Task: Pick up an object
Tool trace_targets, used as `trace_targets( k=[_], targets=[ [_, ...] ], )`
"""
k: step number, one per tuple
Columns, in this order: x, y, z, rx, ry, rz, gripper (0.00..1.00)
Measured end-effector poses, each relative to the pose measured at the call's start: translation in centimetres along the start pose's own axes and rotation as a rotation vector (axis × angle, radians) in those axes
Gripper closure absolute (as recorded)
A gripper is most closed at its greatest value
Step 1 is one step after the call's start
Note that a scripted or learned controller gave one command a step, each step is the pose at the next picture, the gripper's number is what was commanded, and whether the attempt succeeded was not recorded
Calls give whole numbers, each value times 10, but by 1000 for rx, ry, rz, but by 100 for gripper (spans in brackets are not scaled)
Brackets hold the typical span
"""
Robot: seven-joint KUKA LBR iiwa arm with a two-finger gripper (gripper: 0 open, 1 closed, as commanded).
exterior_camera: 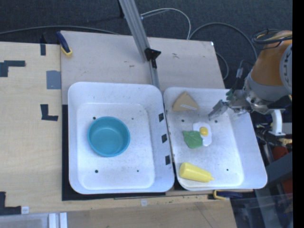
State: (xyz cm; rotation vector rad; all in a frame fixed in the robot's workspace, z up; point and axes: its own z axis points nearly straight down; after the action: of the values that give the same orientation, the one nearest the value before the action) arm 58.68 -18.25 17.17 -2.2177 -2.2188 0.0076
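The right bin (247, 160) holds a tan wedge (184, 101) at its far left, a white fried egg with a yellow yolk (203, 131) in the middle, a green leafy piece (192, 139) touching the egg, and a yellow cone-shaped piece (194, 172) near the front. A blue bowl (109, 136) sits in the left bin (76, 99). My gripper (217, 111) hangs over the far right part of the right bin, above and right of the egg. Nothing shows between its fingers.
A grey metal pole (137, 27) slants from the top down to the seam between the bins. Black cables (209, 30) loop behind the bench. A blue and yellow clamp (63, 43) sits at the bench's far left corner.
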Motion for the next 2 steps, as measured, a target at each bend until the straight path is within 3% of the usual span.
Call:
trace_targets(
  k=[2],
  targets=[
    [-3, 2, 83, -7, 1, 0, 0]
  ],
)
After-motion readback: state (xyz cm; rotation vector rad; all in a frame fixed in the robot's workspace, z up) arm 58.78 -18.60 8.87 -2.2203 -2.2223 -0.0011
